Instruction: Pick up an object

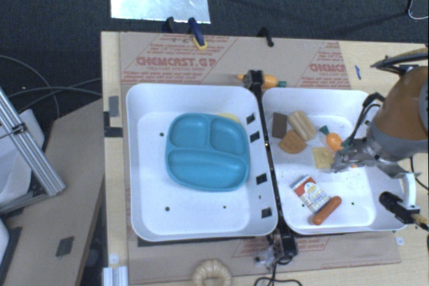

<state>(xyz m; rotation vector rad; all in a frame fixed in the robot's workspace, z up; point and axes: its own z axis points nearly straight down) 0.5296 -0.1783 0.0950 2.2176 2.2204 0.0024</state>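
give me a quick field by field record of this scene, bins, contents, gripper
left bin: holds a blue divided plate
right bin: holds toy food
right bin contents: brown block, bread roll, brown wedge, orange piece, pale yellow slice, small carton, sausage
gripper: low in the right bin, at the edge of the pale yellow slice
held item: none seen between the fingers
arm: reaches in from the right
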